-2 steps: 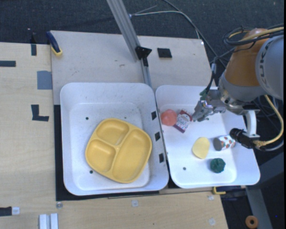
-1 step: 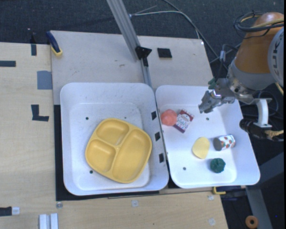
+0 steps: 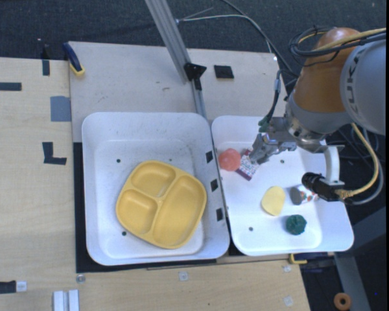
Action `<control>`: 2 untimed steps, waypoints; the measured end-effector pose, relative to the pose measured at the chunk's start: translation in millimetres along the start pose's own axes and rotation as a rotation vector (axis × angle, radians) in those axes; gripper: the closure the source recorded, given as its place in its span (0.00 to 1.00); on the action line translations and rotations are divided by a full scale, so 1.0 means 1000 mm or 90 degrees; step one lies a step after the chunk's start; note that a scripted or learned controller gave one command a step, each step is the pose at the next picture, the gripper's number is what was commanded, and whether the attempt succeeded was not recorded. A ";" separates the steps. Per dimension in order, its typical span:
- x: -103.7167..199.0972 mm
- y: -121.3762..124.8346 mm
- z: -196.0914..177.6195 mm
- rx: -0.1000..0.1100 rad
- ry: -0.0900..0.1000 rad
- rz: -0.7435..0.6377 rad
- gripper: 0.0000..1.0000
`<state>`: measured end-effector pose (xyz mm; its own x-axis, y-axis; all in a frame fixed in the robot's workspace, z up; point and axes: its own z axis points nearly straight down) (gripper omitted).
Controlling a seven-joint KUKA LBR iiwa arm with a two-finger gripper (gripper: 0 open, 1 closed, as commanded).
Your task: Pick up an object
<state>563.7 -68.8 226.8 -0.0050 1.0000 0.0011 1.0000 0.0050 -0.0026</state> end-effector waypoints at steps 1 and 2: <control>0.048 -0.019 -0.003 0.000 0.000 -0.001 1.00; 0.105 -0.028 -0.011 0.000 0.001 -0.002 1.00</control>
<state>535.4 36.0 237.5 -0.0081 1.0000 0.0021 1.0000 0.0081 -0.0020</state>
